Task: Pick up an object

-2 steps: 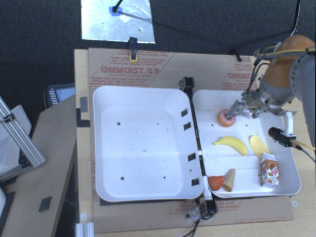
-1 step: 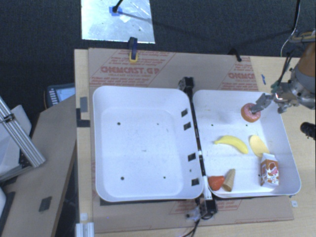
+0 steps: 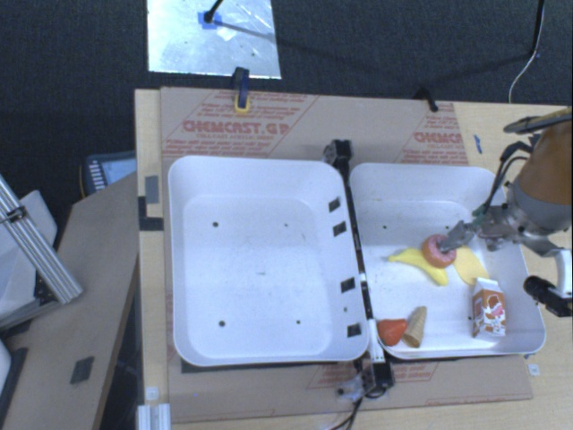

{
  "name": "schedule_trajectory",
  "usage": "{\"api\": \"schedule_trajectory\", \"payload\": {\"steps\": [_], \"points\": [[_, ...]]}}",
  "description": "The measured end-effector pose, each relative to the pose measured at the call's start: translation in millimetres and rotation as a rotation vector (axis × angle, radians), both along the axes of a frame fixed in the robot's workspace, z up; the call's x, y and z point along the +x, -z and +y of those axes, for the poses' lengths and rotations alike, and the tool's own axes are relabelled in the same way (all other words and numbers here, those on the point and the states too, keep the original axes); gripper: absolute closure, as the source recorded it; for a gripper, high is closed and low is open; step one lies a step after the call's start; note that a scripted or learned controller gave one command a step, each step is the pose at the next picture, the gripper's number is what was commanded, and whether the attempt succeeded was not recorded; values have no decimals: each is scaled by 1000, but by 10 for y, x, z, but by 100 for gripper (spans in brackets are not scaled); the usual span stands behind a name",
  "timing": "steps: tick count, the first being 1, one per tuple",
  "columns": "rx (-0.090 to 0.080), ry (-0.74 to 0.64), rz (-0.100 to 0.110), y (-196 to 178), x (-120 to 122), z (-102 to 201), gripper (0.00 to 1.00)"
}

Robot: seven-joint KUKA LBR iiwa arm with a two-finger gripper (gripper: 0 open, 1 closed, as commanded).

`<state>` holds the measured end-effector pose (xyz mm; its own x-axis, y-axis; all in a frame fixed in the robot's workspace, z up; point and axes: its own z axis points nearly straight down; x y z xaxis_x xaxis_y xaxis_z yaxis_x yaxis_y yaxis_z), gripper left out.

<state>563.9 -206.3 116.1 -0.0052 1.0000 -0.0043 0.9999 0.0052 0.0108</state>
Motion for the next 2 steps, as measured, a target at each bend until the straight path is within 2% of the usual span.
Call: {"api": "schedule_trajectory", "payload": {"steps": [1, 2], "points": [[1, 8, 3, -1088, -786, -19, 0], [6, -2, 13, -249, -405, 194, 0]]}}
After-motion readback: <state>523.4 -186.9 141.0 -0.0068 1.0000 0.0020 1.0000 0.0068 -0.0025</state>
